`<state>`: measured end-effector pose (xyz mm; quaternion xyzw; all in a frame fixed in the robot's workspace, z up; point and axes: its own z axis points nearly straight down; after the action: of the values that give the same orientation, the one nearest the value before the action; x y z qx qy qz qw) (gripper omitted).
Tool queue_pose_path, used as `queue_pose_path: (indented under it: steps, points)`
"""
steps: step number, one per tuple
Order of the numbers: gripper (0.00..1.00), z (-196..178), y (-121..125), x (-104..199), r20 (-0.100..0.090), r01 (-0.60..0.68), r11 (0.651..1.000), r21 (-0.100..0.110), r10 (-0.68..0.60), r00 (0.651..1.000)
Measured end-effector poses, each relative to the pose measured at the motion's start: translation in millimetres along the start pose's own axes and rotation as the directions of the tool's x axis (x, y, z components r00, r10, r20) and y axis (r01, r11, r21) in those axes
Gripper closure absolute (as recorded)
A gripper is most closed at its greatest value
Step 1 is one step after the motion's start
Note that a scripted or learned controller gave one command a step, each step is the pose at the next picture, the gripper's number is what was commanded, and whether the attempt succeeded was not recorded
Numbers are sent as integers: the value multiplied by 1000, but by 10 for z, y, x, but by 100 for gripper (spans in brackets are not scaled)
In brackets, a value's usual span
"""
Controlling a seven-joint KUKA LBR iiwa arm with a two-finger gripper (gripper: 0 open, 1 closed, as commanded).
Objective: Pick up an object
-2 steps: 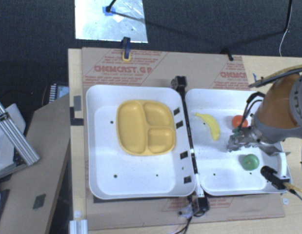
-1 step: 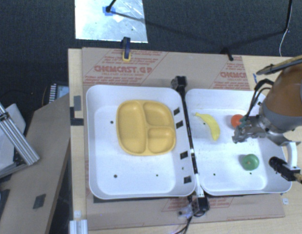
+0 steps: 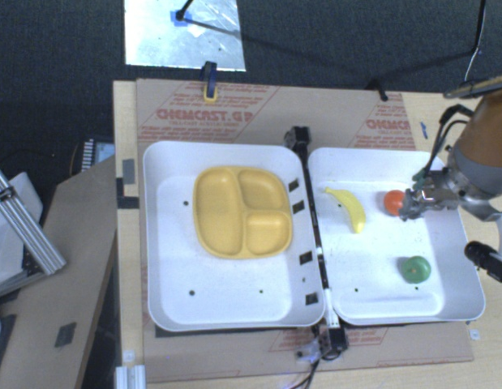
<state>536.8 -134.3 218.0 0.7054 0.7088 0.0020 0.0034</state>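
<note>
The hand (image 3: 413, 205) sits low by the right bin's (image 3: 372, 164) far right edge, touching the orange-red ball (image 3: 392, 202), presumably lining up a grasp, though whether it grips cannot be told; banana (image 3: 348, 207) and green ball (image 3: 414, 269) lie apart.

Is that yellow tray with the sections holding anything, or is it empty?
Empty. The yellow tray lies flat in the left bin, and all three of its compartments show bare yellow plastic.

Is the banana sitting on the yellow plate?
No, the banana lies in the right bin, while the yellow plate is in the left bin.
</note>
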Motion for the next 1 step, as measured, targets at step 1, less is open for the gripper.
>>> queue_pose_path:
  steps: [1]
  points:
    - [100,-539,73,90,0,1,1000,0,-1,1000]
